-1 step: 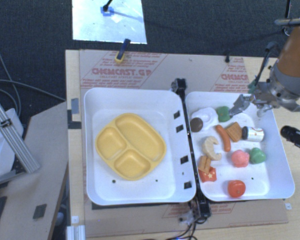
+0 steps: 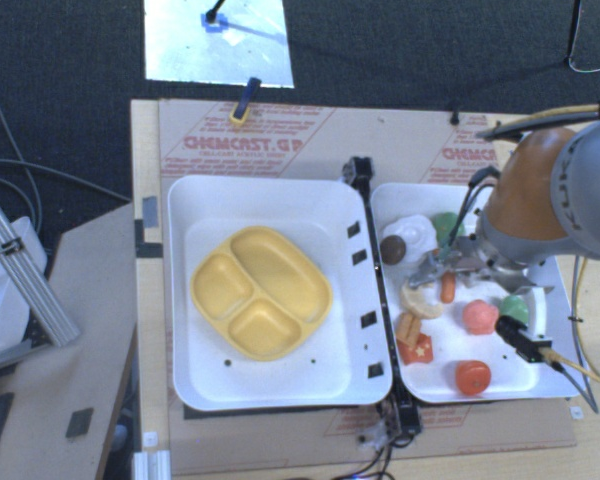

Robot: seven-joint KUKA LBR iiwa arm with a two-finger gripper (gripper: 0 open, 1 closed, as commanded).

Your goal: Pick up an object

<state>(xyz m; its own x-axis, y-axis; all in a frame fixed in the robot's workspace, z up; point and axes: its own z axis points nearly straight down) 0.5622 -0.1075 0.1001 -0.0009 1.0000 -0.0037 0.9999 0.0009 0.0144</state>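
Note:
My gripper point(image 2: 438, 266) hangs low over the middle of the right bin point(image 2: 553, 388), at the end of the grey arm with the orange band. Right below it lies a small orange stick point(image 2: 447, 289), and a cream piece point(image 2: 421, 303) sits just to that stick's left. A white lump point(image 2: 411, 232) and a brown ball point(image 2: 392, 250) lie at the gripper's upper left. A green piece point(image 2: 445, 227) shows behind it. Whether anything is between the fingers cannot be made out.
The right bin also holds a pink ball point(image 2: 480, 316), a green bit point(image 2: 515, 307), a red tomato point(image 2: 472, 376), a red block point(image 2: 417, 349) and a tan piece point(image 2: 408, 326). A yellow divided plate point(image 2: 261, 290) lies in the left bin point(image 2: 205, 208).

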